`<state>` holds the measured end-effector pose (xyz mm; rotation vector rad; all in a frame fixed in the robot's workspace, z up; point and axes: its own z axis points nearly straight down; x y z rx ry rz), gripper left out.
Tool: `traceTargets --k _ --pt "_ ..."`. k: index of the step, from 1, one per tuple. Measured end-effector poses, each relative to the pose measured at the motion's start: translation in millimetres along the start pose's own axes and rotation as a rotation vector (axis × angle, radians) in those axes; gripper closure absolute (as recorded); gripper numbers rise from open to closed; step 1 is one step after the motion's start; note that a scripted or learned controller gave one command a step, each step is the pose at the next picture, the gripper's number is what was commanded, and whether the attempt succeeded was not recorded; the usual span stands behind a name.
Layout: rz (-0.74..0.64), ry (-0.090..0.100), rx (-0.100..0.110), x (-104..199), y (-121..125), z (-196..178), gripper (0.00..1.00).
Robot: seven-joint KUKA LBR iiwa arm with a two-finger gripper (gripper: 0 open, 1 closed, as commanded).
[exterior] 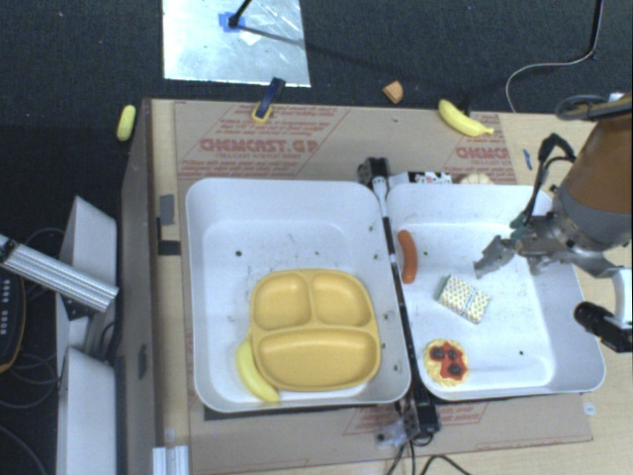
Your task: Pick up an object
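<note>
Arm: I reach in from the right, grey body with the orange band above my wrist, over the right bin (569, 369)
Gripper: my gripper (492, 260) hangs above the right bin's upper middle, tips pointing left and down; nothing sits between the fingers, and they look parted, so I log it as released
Nearest object: patterned white block (464, 298), lying tilted on the bin floor just below and left of my fingertips, apart from them
Hot dog: orange-red hot dog (407, 255) lies lengthwise along the right bin's left wall, near the divider between bins
Pizza toy: small round pizza (446, 361) with red topping, at the right bin's lower left, below the block
Left bin: left bin (213, 265) holds a yellow divided plate (315, 328) with three compartments, sitting low and centre
Banana in bin: yellow banana (253, 375) curled against the plate's lower left edge, touching it
Bench outside the bins: second banana (463, 118) on the cardboard behind the right bin; a small orange piece (394, 91) to its left; a yellow item (126, 122) off the bench's far left corner
Contact: none seen between my gripper and any object
</note>
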<state>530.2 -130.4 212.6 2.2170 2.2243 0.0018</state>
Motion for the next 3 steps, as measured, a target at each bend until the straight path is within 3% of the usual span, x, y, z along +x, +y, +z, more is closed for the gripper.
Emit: traceTargets --k 1,2,3 --pt "0.002 0.0 0.0 14 11 128 0.0" --pt "0.003 0.0 -0.001 14 11 118 1.0" --pt "0.0 0.001 -0.001 85 23 28 1.0"
